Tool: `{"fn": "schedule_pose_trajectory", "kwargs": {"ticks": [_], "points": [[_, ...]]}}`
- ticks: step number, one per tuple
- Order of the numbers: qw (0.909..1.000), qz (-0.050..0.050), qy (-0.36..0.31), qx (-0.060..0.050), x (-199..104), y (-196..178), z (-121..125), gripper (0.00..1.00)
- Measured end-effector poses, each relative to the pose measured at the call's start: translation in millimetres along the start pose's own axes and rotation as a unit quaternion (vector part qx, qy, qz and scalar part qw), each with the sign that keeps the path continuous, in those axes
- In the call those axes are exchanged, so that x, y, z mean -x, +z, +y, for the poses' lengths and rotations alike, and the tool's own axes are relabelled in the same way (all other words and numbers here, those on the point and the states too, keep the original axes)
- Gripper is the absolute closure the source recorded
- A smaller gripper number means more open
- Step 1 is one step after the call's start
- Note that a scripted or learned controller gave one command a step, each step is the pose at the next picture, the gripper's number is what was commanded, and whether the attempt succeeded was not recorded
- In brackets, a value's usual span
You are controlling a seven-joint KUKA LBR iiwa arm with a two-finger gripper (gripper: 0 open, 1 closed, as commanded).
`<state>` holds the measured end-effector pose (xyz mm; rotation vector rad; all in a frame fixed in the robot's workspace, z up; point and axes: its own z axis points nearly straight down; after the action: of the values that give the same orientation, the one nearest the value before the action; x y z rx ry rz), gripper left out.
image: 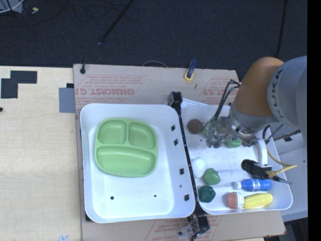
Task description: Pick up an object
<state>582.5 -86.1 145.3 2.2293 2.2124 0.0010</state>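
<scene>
My gripper point(216, 137) is low over the upper part of the right bin point(281, 204), with the arm coming in from the right. A small green thing point(234, 143) lies just to its right, partly hidden by the wrist. A brown round thing point(194, 127) sits just to its left. Lower in the bin are a white ball point(199, 164), a light green pepper-like thing point(211, 176), a dark green lump point(206, 193), a blue bottle point(254, 185), a yellow corn cob point(258, 201) and a small reddish thing point(231, 200).
The left bin point(100, 205) holds a light green divided plate point(126, 147). A black divider point(183, 149) runs between the two bins. Cardboard lies under both bins, on a pale wooden bench point(35, 159).
</scene>
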Motion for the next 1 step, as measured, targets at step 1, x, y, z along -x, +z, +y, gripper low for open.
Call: {"fn": "schedule_pose_trajectory", "kwargs": {"ticks": [1], "points": [[1.0, 0.0, -0.004, 0.001, 2.3, -62.9, 3.8, 1.0]]}}
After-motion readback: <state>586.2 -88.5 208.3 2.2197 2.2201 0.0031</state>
